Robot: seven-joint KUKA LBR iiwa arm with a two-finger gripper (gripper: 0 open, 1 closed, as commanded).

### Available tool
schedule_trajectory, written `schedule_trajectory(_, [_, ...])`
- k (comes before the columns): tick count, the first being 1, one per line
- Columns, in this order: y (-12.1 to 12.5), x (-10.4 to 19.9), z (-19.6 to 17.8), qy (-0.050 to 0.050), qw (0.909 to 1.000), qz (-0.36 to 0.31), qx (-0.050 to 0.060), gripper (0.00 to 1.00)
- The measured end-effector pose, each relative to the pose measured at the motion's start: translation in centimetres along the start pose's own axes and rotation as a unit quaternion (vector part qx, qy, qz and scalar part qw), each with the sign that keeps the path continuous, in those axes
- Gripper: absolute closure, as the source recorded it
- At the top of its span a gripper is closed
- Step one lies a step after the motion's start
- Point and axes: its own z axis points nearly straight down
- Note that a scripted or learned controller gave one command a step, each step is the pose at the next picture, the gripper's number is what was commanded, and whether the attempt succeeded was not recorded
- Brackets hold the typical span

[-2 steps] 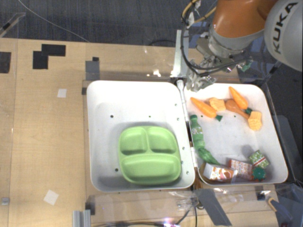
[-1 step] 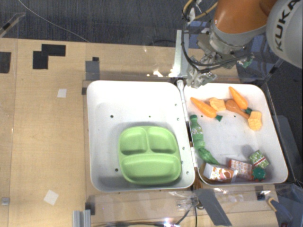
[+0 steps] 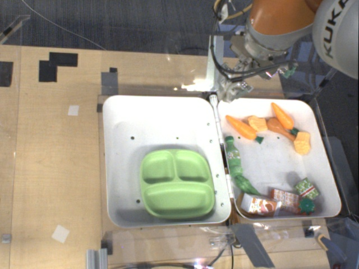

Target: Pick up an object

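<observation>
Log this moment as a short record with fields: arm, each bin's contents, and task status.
arm: grey KUKA arm with orange band, above the far edge of the bench near the seam between the bins
left bin: shallow white bin holding a green plastic three-compartment tray
right bin: shallow white bin holding orange toy carrots along its far side, a green toy vegetable by its left wall, and small printed cartons at its near edge
task status: nothing seen lifted; all items lie in the bins
</observation>
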Motion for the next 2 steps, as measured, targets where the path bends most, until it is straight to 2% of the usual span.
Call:
schedule_trajectory(1, [0.2,-0.2,-1.2,0.000,0.9999,0.015,0.000,1.00])
schedule_trajectory(2, [1.4,-1.2,-1.2,0.000,0.9972,0.074,0.000,1.00])
